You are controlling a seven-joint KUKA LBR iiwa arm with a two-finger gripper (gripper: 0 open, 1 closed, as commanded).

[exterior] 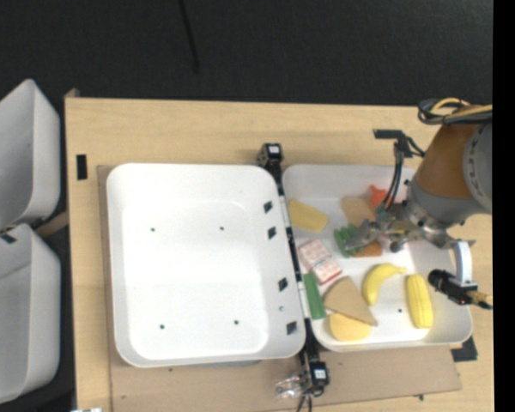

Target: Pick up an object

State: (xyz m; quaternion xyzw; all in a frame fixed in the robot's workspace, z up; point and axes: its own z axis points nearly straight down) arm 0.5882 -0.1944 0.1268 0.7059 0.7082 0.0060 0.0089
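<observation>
The claw (pixel 379 230) is lowered onto a green toy (pixel 352 239) mid-bin; whether it is apart cannot be told. A neighbouring orange piece (pixel 377 197) may be knocked aside.

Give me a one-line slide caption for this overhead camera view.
Grey KUKA arm's gripper lowered among toy foods in the right white bin, over a green item, beside a curved yellow banana.

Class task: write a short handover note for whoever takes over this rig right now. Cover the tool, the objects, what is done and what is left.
Tool: low in the right bin, over a green item; grip state unclear.
Objects, all in the right bin: banana, corn, yellow wedge, green stick, small box.
Done: nothing visibly lifted.
Left: secure one object and raise it.
</observation>
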